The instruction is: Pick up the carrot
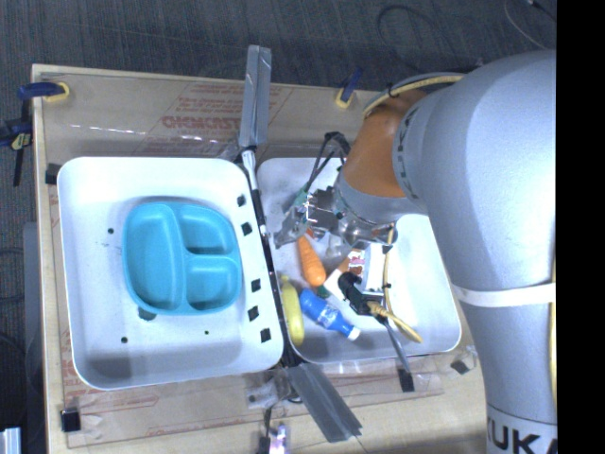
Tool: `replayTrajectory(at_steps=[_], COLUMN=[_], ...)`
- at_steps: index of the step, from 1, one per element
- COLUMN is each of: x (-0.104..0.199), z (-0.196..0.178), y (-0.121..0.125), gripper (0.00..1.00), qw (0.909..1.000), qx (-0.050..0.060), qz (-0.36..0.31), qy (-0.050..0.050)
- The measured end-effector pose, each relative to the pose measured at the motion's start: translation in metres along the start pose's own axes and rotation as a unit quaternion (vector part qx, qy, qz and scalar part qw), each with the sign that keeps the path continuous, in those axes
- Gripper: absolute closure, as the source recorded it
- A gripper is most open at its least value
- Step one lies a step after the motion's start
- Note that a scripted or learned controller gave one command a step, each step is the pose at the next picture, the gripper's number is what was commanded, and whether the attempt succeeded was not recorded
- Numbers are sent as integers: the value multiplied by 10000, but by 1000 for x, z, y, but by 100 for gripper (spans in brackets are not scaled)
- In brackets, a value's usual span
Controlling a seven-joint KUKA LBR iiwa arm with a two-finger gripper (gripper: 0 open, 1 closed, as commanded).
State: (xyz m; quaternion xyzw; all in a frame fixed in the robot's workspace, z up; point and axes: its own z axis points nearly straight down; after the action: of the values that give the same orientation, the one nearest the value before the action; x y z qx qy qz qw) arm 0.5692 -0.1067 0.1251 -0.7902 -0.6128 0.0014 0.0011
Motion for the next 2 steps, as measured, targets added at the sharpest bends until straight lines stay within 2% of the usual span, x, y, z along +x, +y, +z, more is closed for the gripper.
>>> replayTrajectory(at_steps=[1, 2], x=[0, -14], z=[0, 22], y=[0, -36], gripper=[0, 0], qw=[10000, 9999], qx=[0, -154], qz=[0, 73], qy=[0, 20])
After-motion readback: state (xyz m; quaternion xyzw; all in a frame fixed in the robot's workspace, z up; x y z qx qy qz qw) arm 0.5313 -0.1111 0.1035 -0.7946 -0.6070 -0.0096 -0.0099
